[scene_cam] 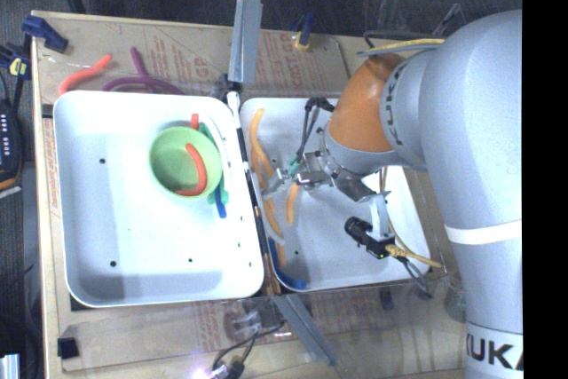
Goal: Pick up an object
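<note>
Camera view from above, at a slant, looks down on a wooden desk (177,328) carrying two shallow white bins side by side. At the lower right edge of the grey arm (470,146), white capital letters spell "KUKA" in part, cut off by the frame. Faint reddish printing covers the desk surface near the top, too blurred to read.

An orange band (359,111) wraps the arm just above the wrist. Below it, the hand (288,177) reaches into the right bin (355,280), near that bin's left wall. Whether the hand is released or clenched cannot be told; nothing is plainly seen between its tips.

Just beside the hand lie thin orange strips (257,151), some long and curved, one shorter below it. A blue piece (293,282) lies at the right bin's bottom left corner.

The left bin (115,262) holds a green bowl (184,160) with a curved red piece (191,173) across it and a small blue item (220,207) touching its lower right rim.

On the desk above the left bin rest an orange tube (84,74) and a purple tube (142,82).
</note>
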You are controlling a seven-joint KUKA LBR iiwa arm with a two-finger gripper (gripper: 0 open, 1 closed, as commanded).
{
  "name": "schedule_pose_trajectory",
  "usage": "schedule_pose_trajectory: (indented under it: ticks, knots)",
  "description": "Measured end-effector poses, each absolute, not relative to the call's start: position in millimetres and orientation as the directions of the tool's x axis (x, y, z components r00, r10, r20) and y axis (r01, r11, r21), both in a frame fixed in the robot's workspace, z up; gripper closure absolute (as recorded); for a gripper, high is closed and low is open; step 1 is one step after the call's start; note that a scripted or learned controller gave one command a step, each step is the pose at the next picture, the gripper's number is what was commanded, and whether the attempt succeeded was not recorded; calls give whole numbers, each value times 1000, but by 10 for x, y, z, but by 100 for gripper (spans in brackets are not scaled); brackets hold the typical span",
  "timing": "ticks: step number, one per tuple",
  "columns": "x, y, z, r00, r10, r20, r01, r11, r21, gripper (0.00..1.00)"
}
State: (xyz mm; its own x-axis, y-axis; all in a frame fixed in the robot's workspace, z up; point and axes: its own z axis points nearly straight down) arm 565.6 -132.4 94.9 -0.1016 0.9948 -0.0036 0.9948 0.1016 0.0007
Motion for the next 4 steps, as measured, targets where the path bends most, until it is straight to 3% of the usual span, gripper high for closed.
schedule_pose_trajectory:
  ticks: [1,2,3,4]
  knots:
    - [5664,-1322,1056,-103,995,-3,995,103,1,100]
    - [5907,-1153,2309,-177,984,1,984,177,-1,100]
    - [5906,-1152,2307,-177,984,1,984,177,-1,0]
    - [5989,-1177,1204,-449,893,2,893,449,-3,0]
